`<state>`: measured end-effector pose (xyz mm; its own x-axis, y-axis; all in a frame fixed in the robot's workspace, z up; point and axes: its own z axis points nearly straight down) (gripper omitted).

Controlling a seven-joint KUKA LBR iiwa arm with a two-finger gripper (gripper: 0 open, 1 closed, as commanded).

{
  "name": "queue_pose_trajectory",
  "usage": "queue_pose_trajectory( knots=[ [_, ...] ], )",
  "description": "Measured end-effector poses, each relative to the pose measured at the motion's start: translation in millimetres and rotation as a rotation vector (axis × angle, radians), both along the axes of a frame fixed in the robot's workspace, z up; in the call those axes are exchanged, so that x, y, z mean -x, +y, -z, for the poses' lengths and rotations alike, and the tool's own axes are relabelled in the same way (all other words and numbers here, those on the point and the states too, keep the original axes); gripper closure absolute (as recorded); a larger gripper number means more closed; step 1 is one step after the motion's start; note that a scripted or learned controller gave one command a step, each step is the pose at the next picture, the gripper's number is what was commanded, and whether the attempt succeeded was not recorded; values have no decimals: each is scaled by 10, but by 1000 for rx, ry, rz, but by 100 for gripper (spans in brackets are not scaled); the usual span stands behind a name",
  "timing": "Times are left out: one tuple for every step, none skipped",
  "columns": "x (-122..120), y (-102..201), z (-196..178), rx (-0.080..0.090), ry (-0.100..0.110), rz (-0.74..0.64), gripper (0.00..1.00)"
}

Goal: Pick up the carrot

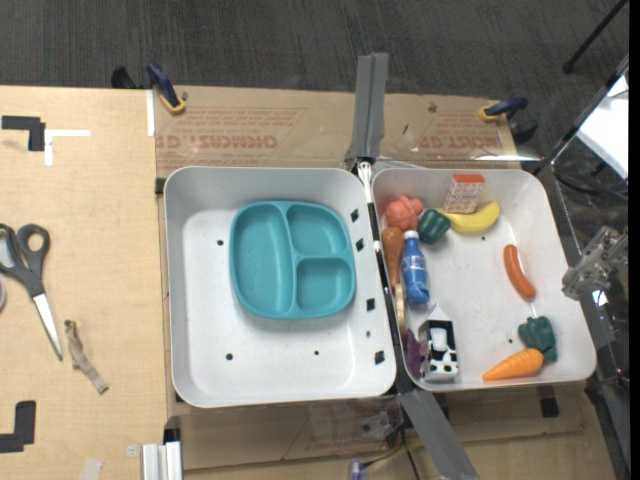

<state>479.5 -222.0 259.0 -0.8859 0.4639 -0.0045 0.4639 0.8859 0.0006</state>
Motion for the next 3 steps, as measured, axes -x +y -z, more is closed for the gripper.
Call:
queue_pose_trajectory(
  knots=[
    [-622, 3, -208, 0, 0, -192, 100],
    [-43, 2, -407, 0, 2, -329, 100],
    [-519, 4, -246, 1, 0, -507, 100]
  ],
)
